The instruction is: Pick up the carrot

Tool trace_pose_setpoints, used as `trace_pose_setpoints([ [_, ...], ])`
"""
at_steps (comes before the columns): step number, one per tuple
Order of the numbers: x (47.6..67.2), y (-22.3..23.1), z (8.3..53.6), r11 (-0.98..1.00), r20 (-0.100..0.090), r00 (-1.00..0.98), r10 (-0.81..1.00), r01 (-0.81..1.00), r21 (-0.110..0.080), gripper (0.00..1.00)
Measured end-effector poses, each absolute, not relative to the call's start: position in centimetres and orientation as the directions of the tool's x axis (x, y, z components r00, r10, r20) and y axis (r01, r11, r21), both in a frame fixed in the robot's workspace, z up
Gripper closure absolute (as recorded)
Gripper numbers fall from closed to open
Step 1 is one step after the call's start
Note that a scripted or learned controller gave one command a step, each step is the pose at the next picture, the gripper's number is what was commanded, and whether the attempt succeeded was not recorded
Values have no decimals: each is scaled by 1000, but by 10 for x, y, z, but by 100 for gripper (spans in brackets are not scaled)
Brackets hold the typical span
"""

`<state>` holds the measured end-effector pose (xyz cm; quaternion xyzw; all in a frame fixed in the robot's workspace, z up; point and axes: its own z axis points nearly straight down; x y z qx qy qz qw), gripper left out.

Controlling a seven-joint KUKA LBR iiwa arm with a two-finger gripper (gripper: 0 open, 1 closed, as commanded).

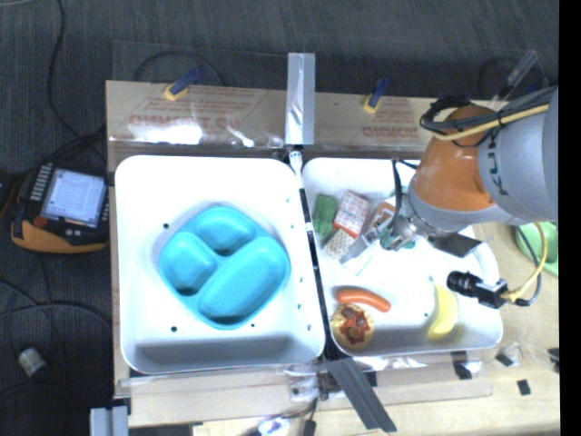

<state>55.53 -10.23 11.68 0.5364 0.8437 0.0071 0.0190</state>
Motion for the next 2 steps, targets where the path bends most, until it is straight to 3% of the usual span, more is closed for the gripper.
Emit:
trace_pose_setpoints([
  [1,532,-81,241,234,-1,-234,972,972,-2,0],
  [2,541,-127,196,346,-1,-346,938,938,-3,0],
])
